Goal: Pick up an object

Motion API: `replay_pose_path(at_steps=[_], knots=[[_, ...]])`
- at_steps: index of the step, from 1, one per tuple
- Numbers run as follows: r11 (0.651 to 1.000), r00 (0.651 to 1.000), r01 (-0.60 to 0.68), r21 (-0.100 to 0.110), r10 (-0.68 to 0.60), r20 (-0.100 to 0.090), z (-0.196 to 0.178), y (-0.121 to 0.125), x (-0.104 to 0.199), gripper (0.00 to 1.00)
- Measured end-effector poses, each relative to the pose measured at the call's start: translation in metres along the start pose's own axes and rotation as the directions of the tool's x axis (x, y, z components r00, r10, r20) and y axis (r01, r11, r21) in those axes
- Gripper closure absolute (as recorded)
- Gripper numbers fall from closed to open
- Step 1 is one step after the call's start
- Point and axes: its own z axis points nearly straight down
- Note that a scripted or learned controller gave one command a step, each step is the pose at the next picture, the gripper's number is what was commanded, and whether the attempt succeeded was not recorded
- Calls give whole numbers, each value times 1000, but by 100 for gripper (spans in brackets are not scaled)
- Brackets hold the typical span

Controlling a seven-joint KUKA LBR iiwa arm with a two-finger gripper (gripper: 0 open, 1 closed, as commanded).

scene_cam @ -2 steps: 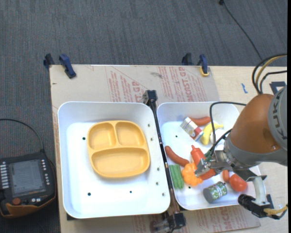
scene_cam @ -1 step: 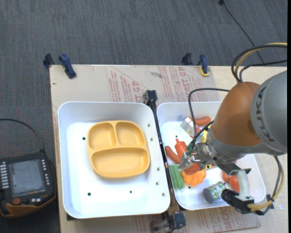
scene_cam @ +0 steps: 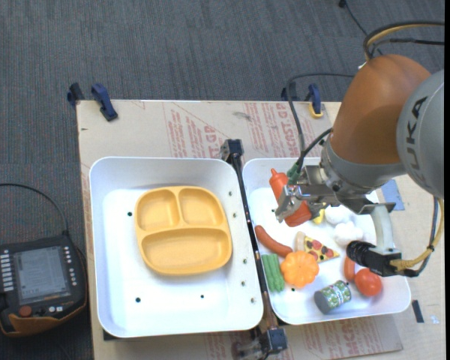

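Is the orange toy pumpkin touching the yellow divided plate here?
Apart. The camera view shows the orange toy pumpkin in the right bin, the yellow divided plate in the left bin, with both bin walls between them.

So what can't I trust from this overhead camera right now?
- Gripper in the right white bin: whether it grips the red-orange piece beneath it, too small to tell.
- Bin's far-right part: hidden under the grey arm with its orange band.
- Small grey-green can: label too small to read.
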Motion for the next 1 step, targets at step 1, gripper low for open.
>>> replay_pose_path(at_steps=[1], knots=[[1000,1000,5,4,-5,1,-8,1,0,100]])
